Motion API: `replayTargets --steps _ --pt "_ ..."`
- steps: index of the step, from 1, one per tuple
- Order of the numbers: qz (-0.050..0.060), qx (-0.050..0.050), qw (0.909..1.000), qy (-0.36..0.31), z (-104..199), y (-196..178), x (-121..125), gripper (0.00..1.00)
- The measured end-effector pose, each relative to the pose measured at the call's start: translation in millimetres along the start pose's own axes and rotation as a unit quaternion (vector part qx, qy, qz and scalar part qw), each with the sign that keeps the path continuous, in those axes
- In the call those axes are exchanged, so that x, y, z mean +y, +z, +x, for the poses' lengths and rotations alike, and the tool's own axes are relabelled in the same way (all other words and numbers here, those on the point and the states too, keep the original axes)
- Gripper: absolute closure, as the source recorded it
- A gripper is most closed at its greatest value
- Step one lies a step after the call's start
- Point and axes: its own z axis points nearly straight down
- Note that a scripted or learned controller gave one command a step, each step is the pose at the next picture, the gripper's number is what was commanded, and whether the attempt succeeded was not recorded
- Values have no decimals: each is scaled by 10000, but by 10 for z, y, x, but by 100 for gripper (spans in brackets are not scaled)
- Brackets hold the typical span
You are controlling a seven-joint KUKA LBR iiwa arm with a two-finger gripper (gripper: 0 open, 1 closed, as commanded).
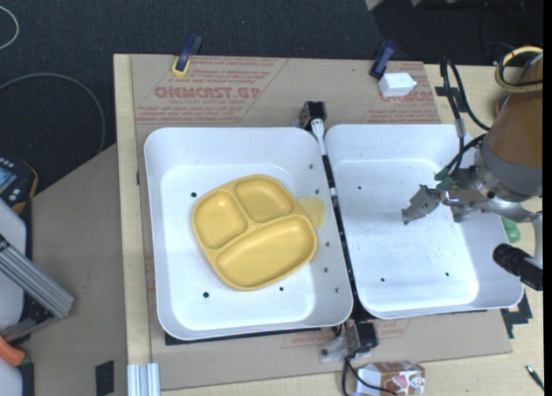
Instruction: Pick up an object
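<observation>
Two shallow white bins sit side by side before you on a brown cardboard sheet [259, 84]. Starting at your left in the camera view, the left white bin [172, 299] holds the one candidate you have: a yellow plastic divided plate with three compartments [254, 231], lying flat near the middle with its right edge close to the wall between the bins. Moving right, the right white bin [405, 286] has the two-finger gripper [420, 206] poised over its floor, well apart from that plate; whether its fingers are apart or together you cannot tell from this slant, and nothing shows between them. By that reading the pick is not yet done: you have the whole reach, grasp and lift left. Around the bench lies dark carpet [129, 6], with a small white block [397, 84] on the cardboard's far edge.
</observation>
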Motion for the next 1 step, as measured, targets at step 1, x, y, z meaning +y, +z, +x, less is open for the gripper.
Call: replayTargets --steps 1 --pt "-84 6 9999 -59 911 -1310 -267 0"
